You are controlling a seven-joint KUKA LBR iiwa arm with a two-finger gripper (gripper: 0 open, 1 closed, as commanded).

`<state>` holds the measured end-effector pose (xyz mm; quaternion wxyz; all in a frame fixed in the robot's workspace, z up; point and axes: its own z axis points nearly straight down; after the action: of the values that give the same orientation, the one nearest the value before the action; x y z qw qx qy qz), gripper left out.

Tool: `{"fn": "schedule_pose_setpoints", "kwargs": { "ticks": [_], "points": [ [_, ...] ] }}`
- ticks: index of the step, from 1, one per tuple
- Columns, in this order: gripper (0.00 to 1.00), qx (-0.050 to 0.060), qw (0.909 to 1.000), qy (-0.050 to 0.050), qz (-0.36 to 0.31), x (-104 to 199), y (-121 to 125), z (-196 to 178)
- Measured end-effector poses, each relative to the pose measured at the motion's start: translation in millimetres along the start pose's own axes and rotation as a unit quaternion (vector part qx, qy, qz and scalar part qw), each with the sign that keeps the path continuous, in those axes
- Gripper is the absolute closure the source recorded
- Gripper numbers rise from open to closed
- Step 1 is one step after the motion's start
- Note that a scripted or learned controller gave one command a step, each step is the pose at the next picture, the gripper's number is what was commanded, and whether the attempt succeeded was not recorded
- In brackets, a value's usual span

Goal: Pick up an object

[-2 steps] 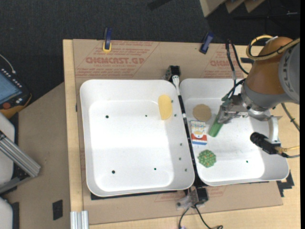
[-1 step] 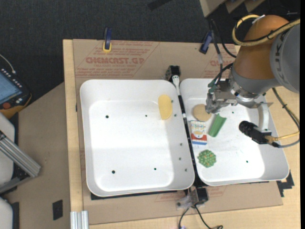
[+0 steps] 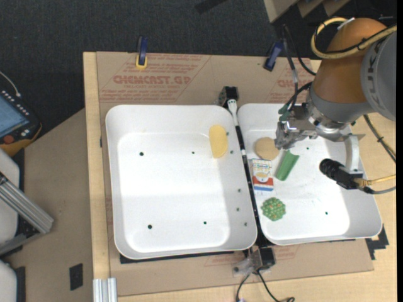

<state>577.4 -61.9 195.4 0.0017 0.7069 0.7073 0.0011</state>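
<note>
My gripper [image 3: 285, 137] hangs over the back left part of the right bin [image 3: 352, 222]. Just below it lie a tan round piece [image 3: 265, 148] and a green block [image 3: 286, 166], which tilts toward the front left. A small red and white carton [image 3: 262, 173] lies in front of the tan piece. Nearer the front edge rests a green knobbly ball [image 3: 273, 209]. A yellow oblong piece [image 3: 218, 141] lies in the left bin [image 3: 126, 168], near its back right corner.
The grey and orange arm [image 3: 343, 74] covers the right bin's back right corner. A black part with a cable [image 3: 337, 173] juts over that bin's right side. Cardboard [image 3: 157, 74] surrounds both bins, with clamps along its back edge.
</note>
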Motion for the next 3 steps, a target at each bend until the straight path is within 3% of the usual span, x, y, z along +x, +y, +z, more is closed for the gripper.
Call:
{"fn": "schedule_pose_setpoints", "kwargs": {
  "ticks": [3],
  "points": [
    [1.00,-0.004,1.0000,-0.001,0.000,0,2,-30]
  ]
}}
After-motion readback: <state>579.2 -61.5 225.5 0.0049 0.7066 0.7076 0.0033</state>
